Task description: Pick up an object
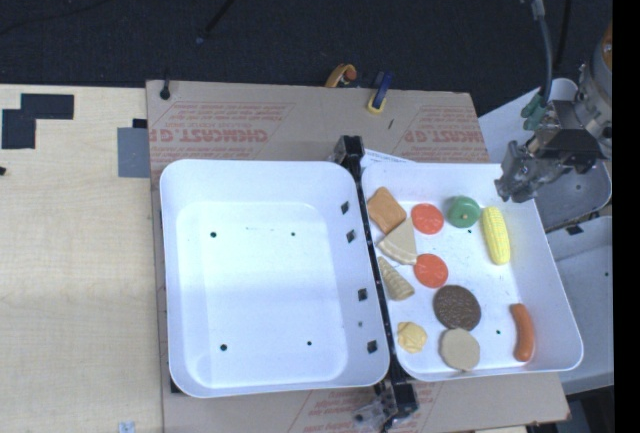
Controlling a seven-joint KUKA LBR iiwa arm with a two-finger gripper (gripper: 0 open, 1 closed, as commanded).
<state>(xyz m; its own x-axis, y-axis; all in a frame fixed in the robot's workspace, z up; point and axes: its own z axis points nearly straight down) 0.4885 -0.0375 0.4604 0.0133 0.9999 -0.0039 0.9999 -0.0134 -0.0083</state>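
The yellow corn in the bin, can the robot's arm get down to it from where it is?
Probably yes. The end effector hangs just beyond the right bin's far right corner, close to the yellow corn. The corn lies apart from the green piece, nothing on top of it.

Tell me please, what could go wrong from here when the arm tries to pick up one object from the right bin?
The gripper sits at the far right corner of the right bin, so a straight descent may strike the rim. The corn and green round piece lie nearly touching; a grasp could catch both or push one away. The brown disc and beige disc look flat, so they might slip out.
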